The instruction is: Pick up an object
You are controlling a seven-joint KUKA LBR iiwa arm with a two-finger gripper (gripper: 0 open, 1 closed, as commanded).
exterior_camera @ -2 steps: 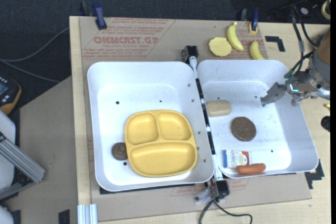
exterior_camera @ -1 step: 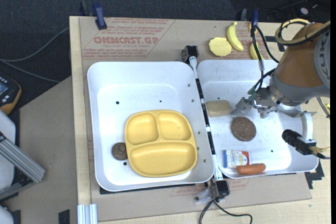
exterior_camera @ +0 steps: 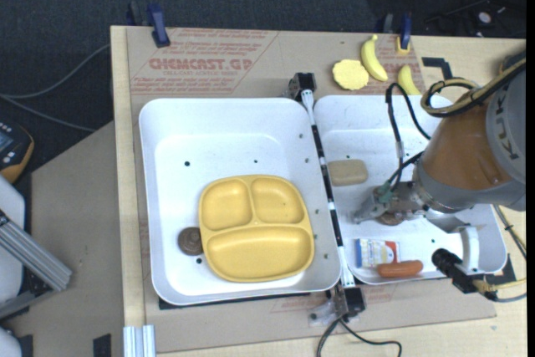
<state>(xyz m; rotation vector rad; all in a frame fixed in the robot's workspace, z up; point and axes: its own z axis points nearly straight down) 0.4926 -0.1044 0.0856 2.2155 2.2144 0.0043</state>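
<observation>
The claw (exterior_camera: 376, 209) sits low in the right bin (exterior_camera: 359, 117); whether it is released or clenched cannot be told. Just above it lies a tan block (exterior_camera: 347, 172). Just below it sit a small carton (exterior_camera: 376, 252) and a sausage (exterior_camera: 399, 268). Far to its left, the yellow divided tray (exterior_camera: 254, 226) lies in the left bin (exterior_camera: 167, 146).

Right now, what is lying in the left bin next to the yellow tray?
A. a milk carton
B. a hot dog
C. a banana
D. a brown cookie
D: a brown cookie lies at the left edge of the yellow tray inside the left bin.
</observation>
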